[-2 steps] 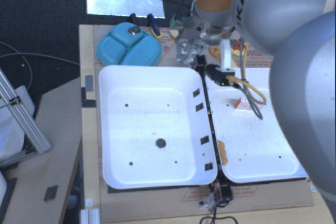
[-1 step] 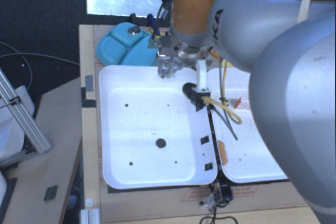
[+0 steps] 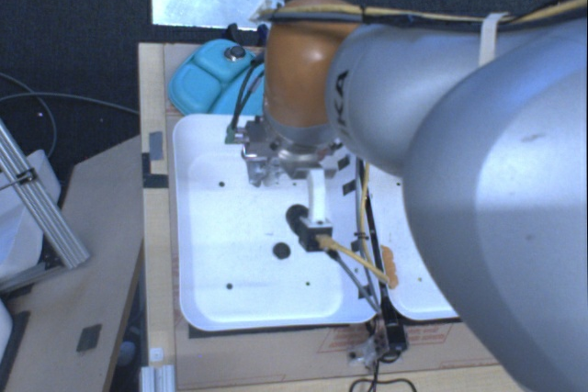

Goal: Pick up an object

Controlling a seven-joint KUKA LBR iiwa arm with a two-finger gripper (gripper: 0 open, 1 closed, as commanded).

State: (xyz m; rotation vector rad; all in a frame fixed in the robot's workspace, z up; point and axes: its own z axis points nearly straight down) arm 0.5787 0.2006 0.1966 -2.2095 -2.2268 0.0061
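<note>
Landmark: the left bin [image 3: 209, 234], white and shallow, on the desk [image 3: 156, 239].
Arm: the grey arm [image 3: 478, 151] crosses over the left bin's right rim, and its orange band [image 3: 299, 73] is above the bin's far edge.
Hand: the hand [image 3: 287, 162] points down over the far middle of the left bin's floor.
Hand state: cannot tell whether it is wide or narrow, because the wrist covers it from above. Nothing is seen held.
Task's thing: a small black disc [image 3: 281, 251] lies flat on the left bin's floor, right of centre and toward the near rim.
Disc to hand: on the near side of the hand, close to it but apart.
Other piece: an orange-brown piece [image 3: 390, 267] lies just past the left bin's right rim, inside the right bin [image 3: 421, 300].
Beyond the bin: a blue thing [image 3: 211, 80] sits against the left bin's far rim.
Bin floor: a few dark specks [image 3: 221, 185] dot the left bin.
</note>
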